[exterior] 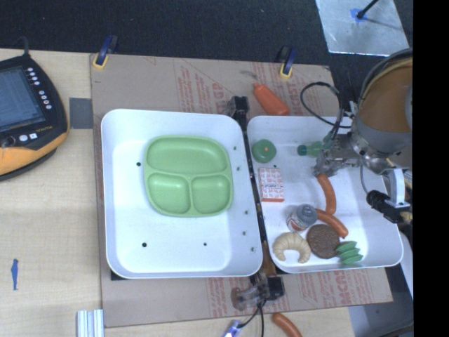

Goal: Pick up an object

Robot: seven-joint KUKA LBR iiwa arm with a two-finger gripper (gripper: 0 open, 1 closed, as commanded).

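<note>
My gripper (pixel 327 163) hangs low over the right bin (pixel 382 241), near its back right part, directly above the top end of an orange sausage (pixel 327 192). Nothing shows held in it. A second sausage (pixel 332 221) lies just below the first. Toward the front of this bin sit a small can (pixel 303 217), a croissant (pixel 292 247), a brown round cookie (pixel 323 240) and a green leafy piece (pixel 349 253). A green round lid (pixel 264 150) and a red-and-white packet (pixel 271 185) lie along the bin's left side.
The left bin (pixel 123 209) holds a green divided plate (pixel 188 175). A carrot (pixel 270 100) lies on the cardboard behind the right bin, and another orange piece (pixel 287 323) lies in front. A tablet controller (pixel 24 114) rests at far left. Cables (pixel 323 104) loop near the wrist.
</note>
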